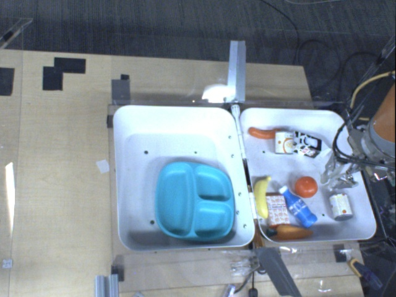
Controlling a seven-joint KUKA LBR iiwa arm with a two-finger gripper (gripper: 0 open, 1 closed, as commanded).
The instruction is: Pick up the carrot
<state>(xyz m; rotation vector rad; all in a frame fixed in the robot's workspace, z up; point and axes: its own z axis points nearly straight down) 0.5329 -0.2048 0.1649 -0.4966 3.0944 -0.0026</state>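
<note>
Lying near the far wall of the right bin (365, 224), the carrot (262, 132) looks light, stiff and smooth; its thicker middle seems the best hold. The gripper (339, 177) hovers well apart; its opening I cannot tell.
</note>
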